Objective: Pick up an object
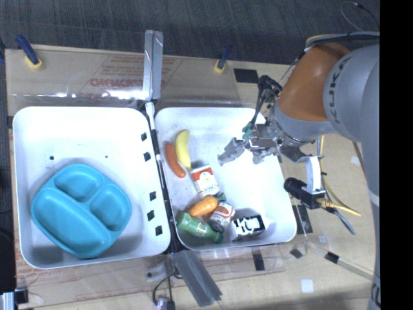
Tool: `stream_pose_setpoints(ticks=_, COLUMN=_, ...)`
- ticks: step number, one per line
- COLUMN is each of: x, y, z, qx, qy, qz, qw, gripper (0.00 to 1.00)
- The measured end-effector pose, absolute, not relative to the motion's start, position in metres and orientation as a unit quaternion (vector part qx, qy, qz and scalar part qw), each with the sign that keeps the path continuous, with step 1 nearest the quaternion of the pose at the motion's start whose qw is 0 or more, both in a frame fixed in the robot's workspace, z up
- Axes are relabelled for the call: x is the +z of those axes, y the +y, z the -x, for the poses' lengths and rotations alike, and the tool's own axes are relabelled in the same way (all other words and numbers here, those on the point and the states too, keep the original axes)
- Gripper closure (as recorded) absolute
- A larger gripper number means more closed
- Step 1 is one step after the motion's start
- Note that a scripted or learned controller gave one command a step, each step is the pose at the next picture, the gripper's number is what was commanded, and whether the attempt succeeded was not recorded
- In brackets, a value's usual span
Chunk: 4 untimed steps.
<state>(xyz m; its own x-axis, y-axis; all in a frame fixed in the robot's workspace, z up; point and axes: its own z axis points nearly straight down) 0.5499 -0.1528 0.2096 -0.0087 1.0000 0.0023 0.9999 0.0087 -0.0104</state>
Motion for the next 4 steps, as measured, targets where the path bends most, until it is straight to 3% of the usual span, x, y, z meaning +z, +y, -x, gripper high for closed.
stream_pose_setpoints(ticks=1, x=0.087, y=-0.103, z=-0.564, qx=0.0022, qy=-0.742, qz=0.670, qw=0.003, gripper=0.00)
stream_pose_setpoints(ticks=2, x=0.192, y=-0.061, z=-0.536, qx=0.0004, qy=-0.762, qz=0.648, qw=0.001, gripper=0.00)
stream_pose_setpoints(ticks=3, x=0.091, y=-0.102, z=-0.622, qx=0.0006, qy=-0.795, qz=0.606, qw=0.000, gripper=0.00)
stream_pose_setpoints(ticks=4, x=0.192, y=-0.073, z=-0.547, qx=0.0013, qy=-0.734, qz=0.679, qw=0.002, gripper=0.00)
